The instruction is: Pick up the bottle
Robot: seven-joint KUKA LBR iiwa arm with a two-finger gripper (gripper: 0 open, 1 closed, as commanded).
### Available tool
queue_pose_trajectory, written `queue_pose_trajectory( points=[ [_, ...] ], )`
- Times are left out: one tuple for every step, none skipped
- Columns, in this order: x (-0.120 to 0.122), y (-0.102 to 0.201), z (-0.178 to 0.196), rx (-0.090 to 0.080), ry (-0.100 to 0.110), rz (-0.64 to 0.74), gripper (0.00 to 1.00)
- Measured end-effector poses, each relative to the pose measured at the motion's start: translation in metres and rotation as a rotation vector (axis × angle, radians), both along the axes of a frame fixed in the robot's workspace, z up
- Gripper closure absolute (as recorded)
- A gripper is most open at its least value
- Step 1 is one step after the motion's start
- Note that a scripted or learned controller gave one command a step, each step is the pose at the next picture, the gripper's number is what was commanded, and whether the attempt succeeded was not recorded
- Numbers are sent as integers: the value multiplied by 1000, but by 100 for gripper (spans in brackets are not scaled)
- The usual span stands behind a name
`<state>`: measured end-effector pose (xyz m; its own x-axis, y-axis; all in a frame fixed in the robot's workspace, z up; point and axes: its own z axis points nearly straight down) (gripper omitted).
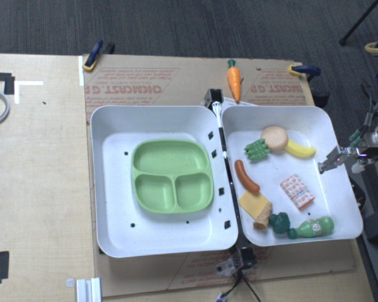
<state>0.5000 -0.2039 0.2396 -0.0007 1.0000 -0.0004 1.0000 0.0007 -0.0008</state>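
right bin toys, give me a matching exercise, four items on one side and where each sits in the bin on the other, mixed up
Items:
1. bottle
2. banana
3. sausage
4. patterned box

Places in the right bin:
A. by the divider between the bins
B. near corner, beside the broccoli
C. middle of the floor
D. far side, beside the bun

Pairs: 1-B, 2-D, 3-A, 4-C

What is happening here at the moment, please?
A robot arm is meant to pick up the bottle, but it has not reached it yet. The gripper is at the right edge of the right bin, with nothing between its fingers. The green bottle lies on its side near that bin's front right corner, next to a broccoli. A cheese wedge, sausage, banana and small box are also there. The left bin holds a green tray.
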Motion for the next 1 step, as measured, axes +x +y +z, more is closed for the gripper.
queue_pose_trajectory(
  points=[
    [1,0,9,-1,0,2,100]
  ],
)
